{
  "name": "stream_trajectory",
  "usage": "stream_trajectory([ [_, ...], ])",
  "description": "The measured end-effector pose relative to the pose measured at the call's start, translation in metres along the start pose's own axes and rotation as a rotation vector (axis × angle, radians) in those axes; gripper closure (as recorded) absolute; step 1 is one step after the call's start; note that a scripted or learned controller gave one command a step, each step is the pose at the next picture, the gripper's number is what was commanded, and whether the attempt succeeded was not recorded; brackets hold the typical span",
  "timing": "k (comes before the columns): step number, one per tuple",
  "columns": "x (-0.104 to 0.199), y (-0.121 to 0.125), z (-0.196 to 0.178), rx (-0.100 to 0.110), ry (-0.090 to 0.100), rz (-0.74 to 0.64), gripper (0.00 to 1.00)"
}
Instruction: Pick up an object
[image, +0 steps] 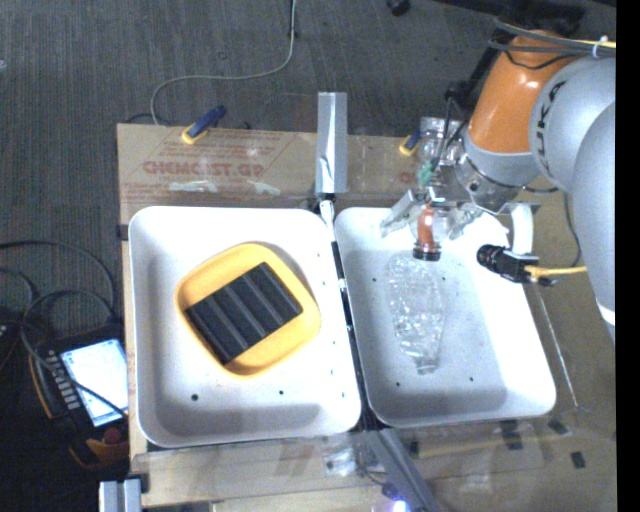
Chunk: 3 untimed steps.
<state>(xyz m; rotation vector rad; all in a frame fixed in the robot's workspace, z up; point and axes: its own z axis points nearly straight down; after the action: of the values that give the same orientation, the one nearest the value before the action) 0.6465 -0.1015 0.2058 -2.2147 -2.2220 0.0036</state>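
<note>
A tray lies in the left bin, a bottle in the right bin.

Two shallow white plastic bins sit side by side on a bench. The left bin holds a rounded yellow tray with a black ribbed insert, lying near its centre. The right bin holds a clear crumpled plastic bottle with its orange cap toward the far edge. The grey-and-orange arm's two-finger gripper hangs over that cap end.
</note>
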Motion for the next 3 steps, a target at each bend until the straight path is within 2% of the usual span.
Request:
stream_trajectory([
  [1, 0.053, 0.022, -0.045, -0.002, -0.002, -0.025, 0.00],
  [2, -0.002, -0.010, 0.059, 0.000, -0.002, -0.143, 0.00],
  [3, -0.011, 0.002, 0.095, -0.013, -0.002, -0.167, 0.00],
])
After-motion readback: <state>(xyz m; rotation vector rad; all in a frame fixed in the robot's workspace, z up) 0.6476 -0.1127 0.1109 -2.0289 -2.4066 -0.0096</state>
